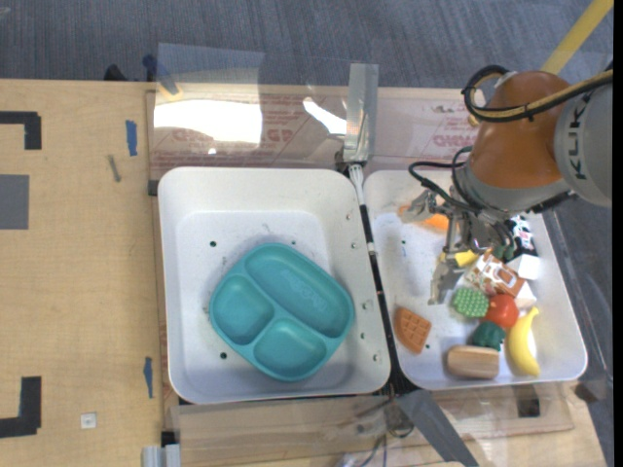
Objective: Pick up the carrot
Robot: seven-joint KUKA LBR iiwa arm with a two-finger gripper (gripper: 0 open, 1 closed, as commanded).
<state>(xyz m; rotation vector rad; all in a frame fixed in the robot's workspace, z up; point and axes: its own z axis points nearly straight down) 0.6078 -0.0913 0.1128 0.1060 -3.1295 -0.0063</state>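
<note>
Gripper (pixel 450 261) low in the right bin (pixel 565 358), toys crowding its right, bare floor left, carrot (pixel 437 223) just above, jaw state can't tell

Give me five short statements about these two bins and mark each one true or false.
1. The teal tray lies in the left bin. True.
2. The banana lies in the left bin. False: it is in the right bin.
3. The hand is over the right bin. True.
4. The waffle sits on the teal tray. False: it lies in the right bin.
5. The arm has an orange band. True.
</note>
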